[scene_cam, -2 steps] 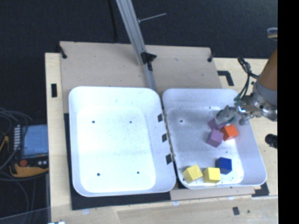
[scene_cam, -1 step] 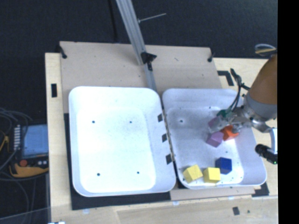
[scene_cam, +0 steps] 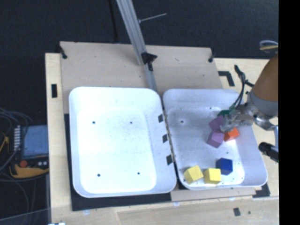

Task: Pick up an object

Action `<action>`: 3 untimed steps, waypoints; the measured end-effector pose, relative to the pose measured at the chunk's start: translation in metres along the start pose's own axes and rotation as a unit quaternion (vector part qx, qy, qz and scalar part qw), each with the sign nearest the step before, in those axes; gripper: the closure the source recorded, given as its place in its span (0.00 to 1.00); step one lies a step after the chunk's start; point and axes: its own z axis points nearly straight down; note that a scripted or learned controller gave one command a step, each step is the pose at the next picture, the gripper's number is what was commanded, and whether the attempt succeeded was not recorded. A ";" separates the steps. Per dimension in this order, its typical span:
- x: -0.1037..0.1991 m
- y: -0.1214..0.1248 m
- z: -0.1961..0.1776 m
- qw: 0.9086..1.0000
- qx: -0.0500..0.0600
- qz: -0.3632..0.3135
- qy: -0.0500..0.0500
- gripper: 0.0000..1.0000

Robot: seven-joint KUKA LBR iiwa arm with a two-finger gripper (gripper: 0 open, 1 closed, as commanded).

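Note:
The right bin [scene_cam: 187, 121] holds several small blocks. Two purple blocks [scene_cam: 216, 131] lie together near its middle right, with an orange block [scene_cam: 231, 135] just beside them. A blue block [scene_cam: 225, 165] and two yellow blocks [scene_cam: 202, 174] sit near the front wall. My gripper [scene_cam: 229, 122] reaches in from the right and hangs low over the purple and orange blocks, touching or nearly touching them. A green piece [scene_cam: 224, 112] shows just behind the gripper. Nothing is clearly seen between the fingers.
The left bin [scene_cam: 115, 139] stands beside the right one, sharing a hinged middle edge [scene_cam: 166, 137]. A slanted metal pole [scene_cam: 133, 27] rises behind the bins. Cables and a box [scene_cam: 28, 146] lie off the bench at the left.

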 end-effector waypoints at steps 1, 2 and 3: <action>0.003 0.007 -0.062 1.000 -0.001 -0.004 0.000 1.00; 0.002 0.008 -0.077 1.000 0.001 -0.004 0.001 1.00; 0.053 0.000 -0.069 1.000 0.003 -0.005 0.002 1.00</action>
